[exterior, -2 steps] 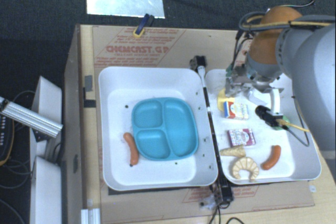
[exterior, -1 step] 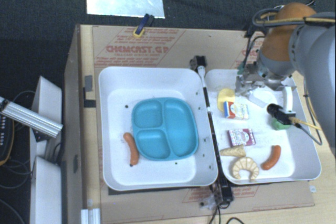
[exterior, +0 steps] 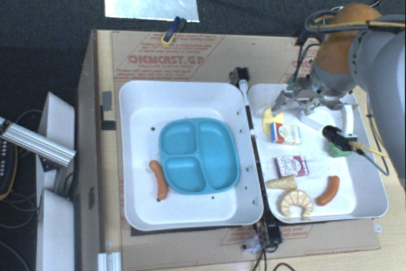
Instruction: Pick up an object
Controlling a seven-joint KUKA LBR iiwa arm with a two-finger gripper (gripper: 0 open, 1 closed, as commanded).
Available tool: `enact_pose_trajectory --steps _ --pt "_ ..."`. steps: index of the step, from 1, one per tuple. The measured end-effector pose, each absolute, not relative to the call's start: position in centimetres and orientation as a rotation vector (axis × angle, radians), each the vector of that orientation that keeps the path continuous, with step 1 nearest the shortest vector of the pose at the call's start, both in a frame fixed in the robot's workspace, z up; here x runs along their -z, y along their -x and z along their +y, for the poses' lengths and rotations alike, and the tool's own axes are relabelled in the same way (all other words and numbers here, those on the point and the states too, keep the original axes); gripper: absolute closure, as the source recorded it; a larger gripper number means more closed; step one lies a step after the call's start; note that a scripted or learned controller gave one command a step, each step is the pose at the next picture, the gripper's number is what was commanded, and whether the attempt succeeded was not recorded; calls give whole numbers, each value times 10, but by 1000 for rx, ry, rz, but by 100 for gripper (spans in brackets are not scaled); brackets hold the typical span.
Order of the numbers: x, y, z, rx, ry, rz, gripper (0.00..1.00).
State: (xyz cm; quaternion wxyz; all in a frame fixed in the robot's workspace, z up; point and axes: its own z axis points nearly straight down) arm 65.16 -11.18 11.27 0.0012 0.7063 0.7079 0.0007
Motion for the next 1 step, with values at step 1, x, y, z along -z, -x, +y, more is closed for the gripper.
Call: enact_pose_trajectory --steps 1 --pt "-84 -620 -86 -1 -2218 2225 0"
